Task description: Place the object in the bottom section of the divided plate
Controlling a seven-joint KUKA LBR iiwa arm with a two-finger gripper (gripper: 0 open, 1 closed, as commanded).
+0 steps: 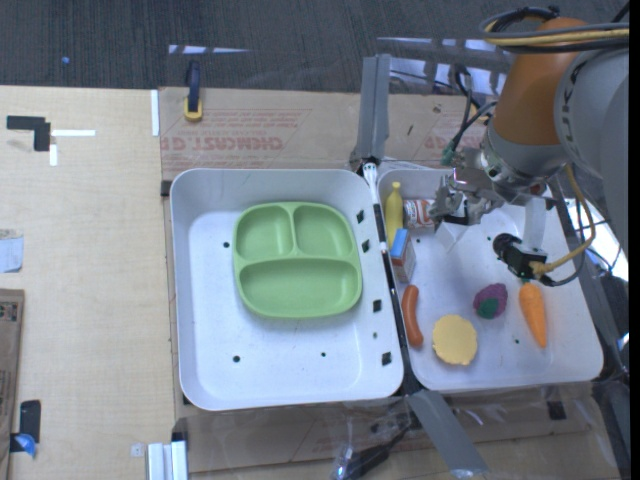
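A light green divided plate [297, 259] lies in the left white bin [200, 348], its wide bottom section nearest the front edge and bare. My gripper [450, 206] hangs low over the back of the right bin [570, 363], just right of a yellow mustard bottle [395, 206] and a small labelled can [419, 213]. Below it on the bin floor lie a red hot dog [412, 315], a round yellow piece [455, 339], a purple and green vegetable [490, 300] and an orange carrot [534, 314]. I see nothing clearly held.
A blue and orange box [402, 251] leans against the divider between the bins. A black fitting with yellow cable [520, 256] hangs from the arm over the right bin. The bulky wrist [535, 108] covers the bin's back right corner.
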